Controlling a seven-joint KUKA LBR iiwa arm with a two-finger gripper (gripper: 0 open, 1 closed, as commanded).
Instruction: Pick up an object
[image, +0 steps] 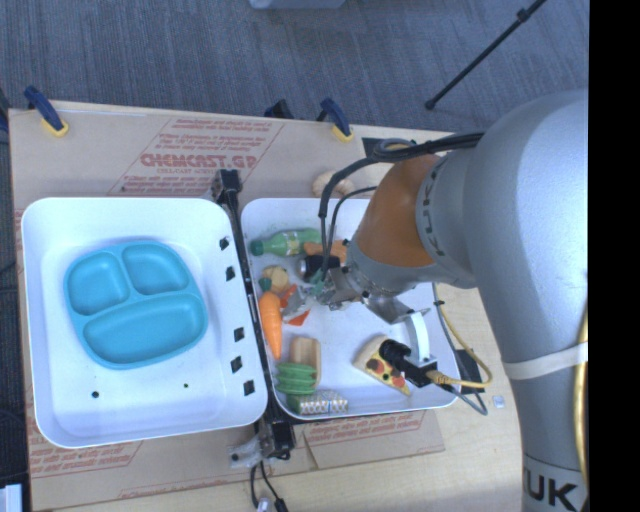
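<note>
The tool (318, 278) is down in the right white plastic bin (425, 398), nose among smooth toy foods beside the tapered orange plastic carrot (271, 322), seemingly hunting a pick. I can't tell what it's doing at the tip. The glossy blue three-compartment plate (135, 302) sits apart in the left white bin (50, 400).
</note>
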